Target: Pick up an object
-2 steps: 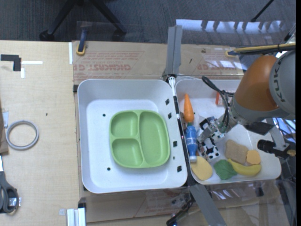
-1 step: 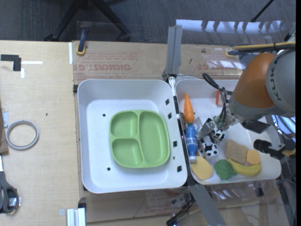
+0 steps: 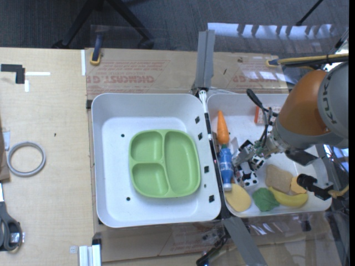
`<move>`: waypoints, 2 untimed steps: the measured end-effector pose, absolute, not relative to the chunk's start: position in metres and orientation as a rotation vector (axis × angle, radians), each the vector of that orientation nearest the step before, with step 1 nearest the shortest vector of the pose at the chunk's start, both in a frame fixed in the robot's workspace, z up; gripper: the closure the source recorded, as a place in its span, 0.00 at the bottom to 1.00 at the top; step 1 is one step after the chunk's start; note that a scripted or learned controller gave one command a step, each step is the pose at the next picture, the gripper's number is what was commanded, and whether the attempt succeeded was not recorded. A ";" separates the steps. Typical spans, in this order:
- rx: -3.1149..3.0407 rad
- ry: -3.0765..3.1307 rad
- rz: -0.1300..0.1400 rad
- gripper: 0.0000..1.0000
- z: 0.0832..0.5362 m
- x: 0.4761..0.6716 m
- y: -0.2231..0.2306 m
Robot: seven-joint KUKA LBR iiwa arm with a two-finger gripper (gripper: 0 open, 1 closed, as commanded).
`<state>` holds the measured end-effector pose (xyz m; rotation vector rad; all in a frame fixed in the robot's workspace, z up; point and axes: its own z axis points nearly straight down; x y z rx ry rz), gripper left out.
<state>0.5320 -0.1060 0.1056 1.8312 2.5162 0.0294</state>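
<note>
The arm reaches in from the right and hangs low over the right bin, its pincer down among the clutter, so the try is being made where the loose things lie close together. That bin holds a carrot near its left wall, with a blue bottle just below it, a yellow slice at the front, a green leafy piece beside that, and a banana with a tan bread-like block just above it. A small black-and-white thing lies right under the pincer, and is the likeliest target, though I cannot make out what it is. Whether the pincer is apart or together cannot be told, as the wrist and dark parts crowd that spot, and nothing can be seen clamped in it. The left bin carries a green divided plate, set in the middle, well apart from the arm. On the table to the left lies a grey ring. Judging by the low stance, the grasp step is in hand and no lift has been made yet; crowding could make the pincer catch a neighbour.
</note>
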 end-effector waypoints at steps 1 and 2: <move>1.973 2.421 0.026 0.00 0.105 0.531 -0.106; 1.966 2.407 0.030 1.00 0.119 0.535 -0.109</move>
